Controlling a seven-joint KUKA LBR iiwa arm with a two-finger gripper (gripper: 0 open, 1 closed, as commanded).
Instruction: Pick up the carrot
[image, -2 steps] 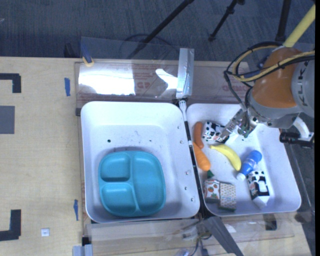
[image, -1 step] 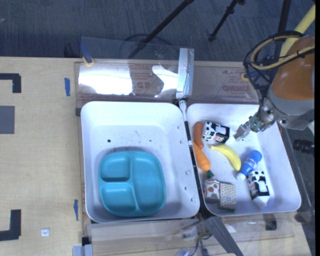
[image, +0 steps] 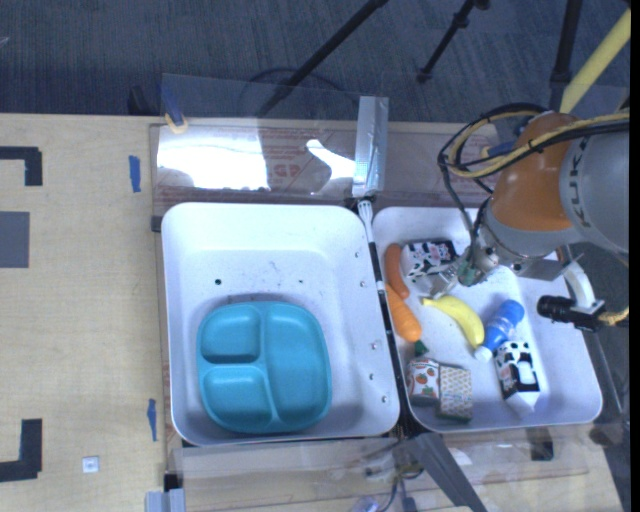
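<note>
Carrot (image: 401, 303), orange, tapered, lying lengthwise at right bin's (image: 585, 385) left wall, fingers' (image: 470, 268) spread seemingly indiscernible

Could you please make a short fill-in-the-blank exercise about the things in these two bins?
1. The blue plate lies in the ____ bin.
2. The carrot lies along the ____ wall of the right bin.
3. The yellow fruit to the right of the carrot is a ____.
4. The gripper hangs over the ____ bin.

Missing words: left; left; banana; right
</note>
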